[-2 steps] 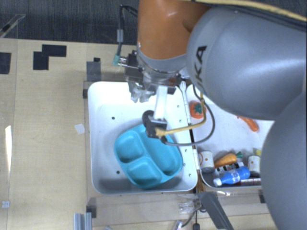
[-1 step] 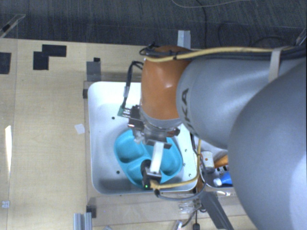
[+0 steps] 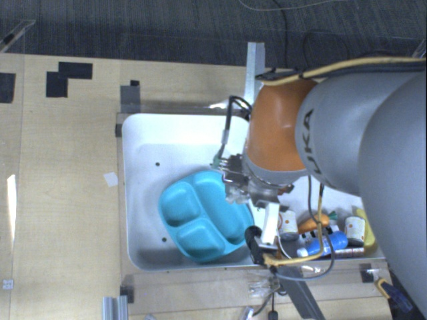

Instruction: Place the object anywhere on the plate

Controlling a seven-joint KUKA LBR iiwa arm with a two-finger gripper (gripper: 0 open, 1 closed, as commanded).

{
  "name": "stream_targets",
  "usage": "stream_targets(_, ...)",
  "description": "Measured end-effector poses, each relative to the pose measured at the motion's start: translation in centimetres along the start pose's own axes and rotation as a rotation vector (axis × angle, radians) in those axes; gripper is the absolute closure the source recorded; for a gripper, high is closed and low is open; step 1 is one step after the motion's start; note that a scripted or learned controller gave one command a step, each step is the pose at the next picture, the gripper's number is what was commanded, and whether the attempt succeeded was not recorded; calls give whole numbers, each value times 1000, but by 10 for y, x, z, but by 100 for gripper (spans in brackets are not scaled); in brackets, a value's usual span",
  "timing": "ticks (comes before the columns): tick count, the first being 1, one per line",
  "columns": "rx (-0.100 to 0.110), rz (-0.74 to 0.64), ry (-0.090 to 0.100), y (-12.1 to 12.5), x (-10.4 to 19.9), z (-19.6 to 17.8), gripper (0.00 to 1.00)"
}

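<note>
pale bench [image 3: 60, 199] under a grey arm [image 3: 360, 132]. white bin [image 3: 143, 152] holds a blue divided plate [image 3: 193, 219] at its 5 o'clock. hand [image 3: 241, 185] over the plate's 2 o'clock rim; open or closed, cannot tell. small items [image 3: 327, 239] at the plate's 3 o'clock.

Robotics lab workbench, seen from above.
A grey and orange arm [image 3: 360, 132] hangs over a white bin [image 3: 167, 139] on a pale counter [image 3: 60, 179] with black marks [image 3: 67, 77]; a loose cable [image 3: 313, 2] crosses dark carpet [image 3: 133, 19].
</note>
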State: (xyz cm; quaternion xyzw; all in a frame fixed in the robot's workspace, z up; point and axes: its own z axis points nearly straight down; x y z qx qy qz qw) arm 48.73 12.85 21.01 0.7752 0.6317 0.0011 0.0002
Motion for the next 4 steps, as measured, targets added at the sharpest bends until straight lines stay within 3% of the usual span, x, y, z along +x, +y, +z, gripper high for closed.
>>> stream_targets(1,-2,120,0,78,-34,-21,100)
stream_targets(2,2,342,0,46,25,2,100)
stream_targets(3,3,268,-1,30,106,68,100)
stream_targets(4,2,268,-1,30,106,68,0)
